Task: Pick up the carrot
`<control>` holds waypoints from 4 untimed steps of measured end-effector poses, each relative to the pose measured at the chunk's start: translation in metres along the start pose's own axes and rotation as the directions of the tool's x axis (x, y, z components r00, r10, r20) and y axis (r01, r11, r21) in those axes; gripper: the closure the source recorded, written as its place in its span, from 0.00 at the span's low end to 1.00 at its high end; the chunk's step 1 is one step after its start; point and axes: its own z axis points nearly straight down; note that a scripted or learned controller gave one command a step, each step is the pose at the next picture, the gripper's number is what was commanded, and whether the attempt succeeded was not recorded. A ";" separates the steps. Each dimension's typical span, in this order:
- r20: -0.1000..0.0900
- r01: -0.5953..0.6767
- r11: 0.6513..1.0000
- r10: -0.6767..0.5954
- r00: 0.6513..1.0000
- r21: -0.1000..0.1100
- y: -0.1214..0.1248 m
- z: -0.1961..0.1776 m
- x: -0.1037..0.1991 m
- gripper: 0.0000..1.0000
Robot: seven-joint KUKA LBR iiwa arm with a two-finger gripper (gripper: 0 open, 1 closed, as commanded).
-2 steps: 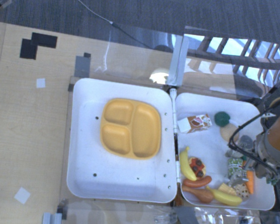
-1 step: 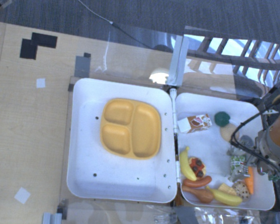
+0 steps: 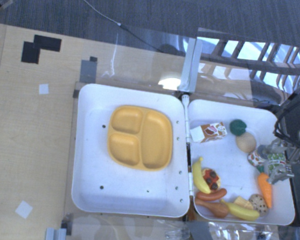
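Gripper (image 3: 275, 171) is hanging over the right bin (image 3: 226, 159) near its right wall, tips sitting just above the carrot's (image 3: 265, 190) top end; fingers look slightly spread w/ nothing between them. Carrot is lying in the bin's lower right, beside a cookie (image 3: 258, 203) and banana (image 3: 243, 211). Yellow plate (image 3: 139, 137) is sitting in the left bin (image 3: 89, 153)

2 white bins (image 3: 81, 152), 1 yellow divided plate (image 3: 139, 137), 2 bananas (image 3: 201, 177), 2 sausages (image 3: 212, 195), 1 carrot (image 3: 265, 189), 1 cookie (image 3: 258, 203).
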 end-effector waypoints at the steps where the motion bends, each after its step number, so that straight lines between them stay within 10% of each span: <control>1: -0.005 0.372 0.928 -0.372 0.928 -0.006 0.001 -0.077 -0.019 1.00; 2: -0.008 0.631 0.775 -0.632 0.775 -0.016 0.000 -0.057 0.019 1.00; 4: -0.003 0.780 0.626 -0.780 0.626 -0.015 0.000 -0.078 0.015 1.00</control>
